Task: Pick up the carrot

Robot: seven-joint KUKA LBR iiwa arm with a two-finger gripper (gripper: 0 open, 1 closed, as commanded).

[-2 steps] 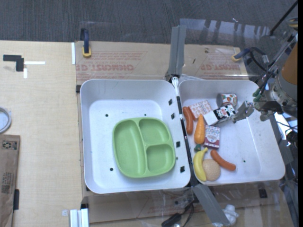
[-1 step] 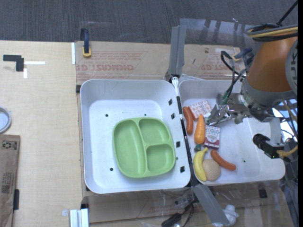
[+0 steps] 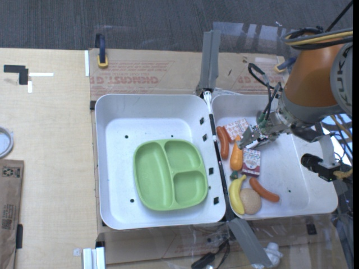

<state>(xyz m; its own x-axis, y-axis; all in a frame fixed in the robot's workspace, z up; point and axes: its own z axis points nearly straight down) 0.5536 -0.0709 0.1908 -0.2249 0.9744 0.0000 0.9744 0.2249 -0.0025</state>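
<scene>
Nearest the camera, at the front of the right bin [image 3: 314,206], lie a banana [image 3: 236,194], a pale round thing [image 3: 252,202] touching it, and a sausage [image 3: 265,189] just behind. A little farther in sits the carrot [image 3: 236,157], short and orange, near the bin's left wall, with a small printed box [image 3: 252,162] right beside it. Behind the carrot lies a second sausage [image 3: 224,140] and a red-and-white packet [image 3: 237,128].

My claw [image 3: 251,139] hangs just above and behind the carrot, at its far tip. I judge I am in the approach: over the carrot, not yet holding it. Next I need to come down astride it without snagging the box or the sausage, then close and lift.

I cannot tell how wide my claw stands; its tips blur into cables and the packet beneath. Whether it touches the carrot is also unclear. My arm [image 3: 314,77] hides the bin's far right corner. In the left bin [image 3: 112,150] rests a green tray [image 3: 171,174], well apart.
</scene>
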